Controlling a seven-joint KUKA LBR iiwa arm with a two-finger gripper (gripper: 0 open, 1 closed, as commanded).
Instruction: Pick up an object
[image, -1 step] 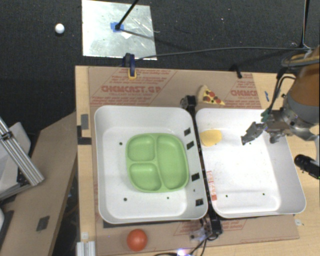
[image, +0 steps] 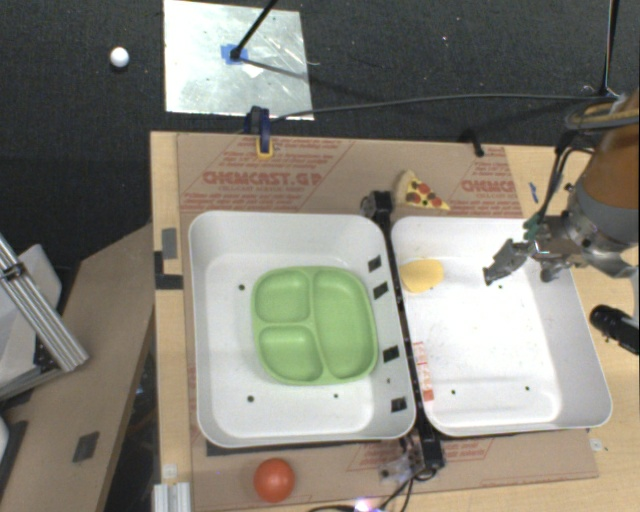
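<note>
A yellow lumpy object (image: 423, 274) lies in the right bin (image: 520, 400), near its upper left corner. My gripper (image: 522, 267) hovers over the bin's upper right part, a short way right of the yellow object and not touching it. It stands open with nothing between its fingers. In the left bin (image: 215, 300) rests a green divided plate (image: 313, 324). A toy pizza slice (image: 421, 192) lies on the board behind the bins, and a red ball (image: 273, 479) sits on the board in front of the left bin.
Black clips (image: 379, 290) run along the seam between the two bins. A cable (image: 430, 100) stretches across the dark background above the board. A metal frame (image: 40, 320) stands off the bench at the left.
</note>
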